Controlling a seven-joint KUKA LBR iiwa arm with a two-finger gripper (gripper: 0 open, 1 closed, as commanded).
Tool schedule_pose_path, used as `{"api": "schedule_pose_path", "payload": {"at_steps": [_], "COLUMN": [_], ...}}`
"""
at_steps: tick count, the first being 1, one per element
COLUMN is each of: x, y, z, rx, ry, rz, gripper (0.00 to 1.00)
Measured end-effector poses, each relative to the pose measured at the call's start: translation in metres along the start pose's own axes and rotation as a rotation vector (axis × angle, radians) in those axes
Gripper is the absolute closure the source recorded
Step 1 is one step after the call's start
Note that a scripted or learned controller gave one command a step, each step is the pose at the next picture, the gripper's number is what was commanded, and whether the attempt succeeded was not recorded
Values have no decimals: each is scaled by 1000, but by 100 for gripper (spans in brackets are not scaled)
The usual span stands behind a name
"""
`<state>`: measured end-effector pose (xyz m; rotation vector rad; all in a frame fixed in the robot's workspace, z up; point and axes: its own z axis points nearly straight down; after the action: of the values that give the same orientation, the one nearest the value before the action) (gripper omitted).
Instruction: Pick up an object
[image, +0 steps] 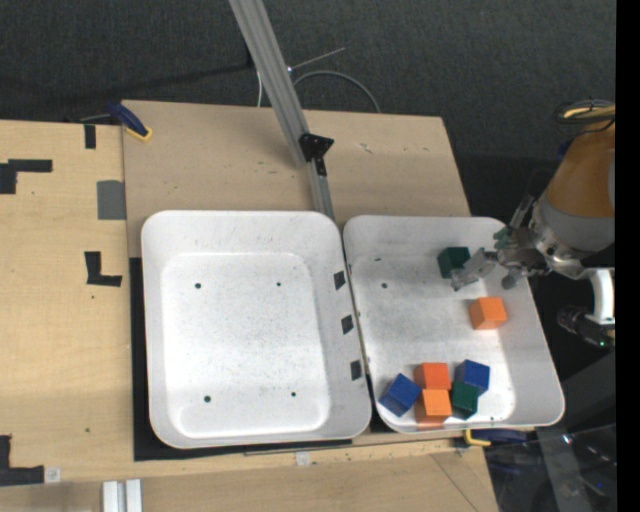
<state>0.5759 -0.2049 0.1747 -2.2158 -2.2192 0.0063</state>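
The right bin (400, 300) holds several small blocks. A dark green block (452, 260) lies near its far right side. My gripper (487, 272) hangs low over the bin just right of that block, open, with nothing between its fingers. An orange cube (488, 313) sits a little in front of the gripper. At the bin's near edge is a cluster: a blue block (400, 393), two orange blocks (433, 376) (435, 403), another blue block (475, 376) and a green block (464, 399).
The left bin (245, 330) stands beside the right one, sharing a raised rim. A slanted metal pole (285, 90) crosses the bench behind the bins. The arm's orange band (585, 180) is at the right edge.
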Motion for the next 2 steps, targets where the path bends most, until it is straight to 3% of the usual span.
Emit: {"api": "schedule_pose_path", "payload": {"at_steps": [1,2], "x": [2,2], "y": [-2,-1], "z": [44,65], "rx": [-1,-6], "ry": [-1,-1], "rz": [0,0], "gripper": [0,0]}}
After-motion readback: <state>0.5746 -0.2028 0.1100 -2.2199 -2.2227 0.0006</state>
